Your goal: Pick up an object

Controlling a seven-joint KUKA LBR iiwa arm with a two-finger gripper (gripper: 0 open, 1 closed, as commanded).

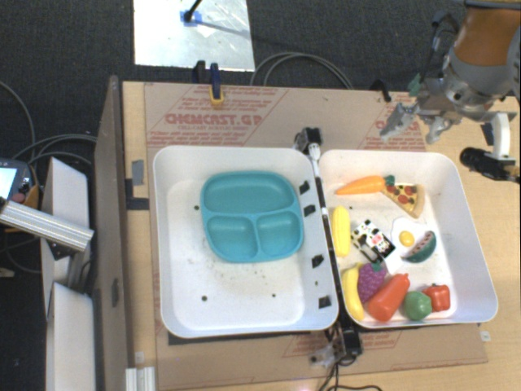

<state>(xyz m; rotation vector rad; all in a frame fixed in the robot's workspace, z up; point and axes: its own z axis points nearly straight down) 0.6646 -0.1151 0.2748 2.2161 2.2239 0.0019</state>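
We see two white bins side by side: the left bin [175, 243] bears a teal divided plate [251, 217], and the right bin [468, 243] bears the toy food, among it a carrot [360, 186], a pizza slice [405, 196], a corn cob [340, 231], a banana [352, 293], grapes [372, 278] and a fried egg [404, 238]. The gripper [413, 120] hangs above the bench just beyond the right bin's far rim, apart from the food; we cannot tell how wide it stands, and we make out nothing in its grasp.

- My wrist casing [486, 35] looks like smooth orange plastic.
- Both white bins [179, 218] show a glossy plastic sheen.
- The teal tray [251, 217] looks matt plastic.
- The bench [244, 120] is printed, matt cardboard.
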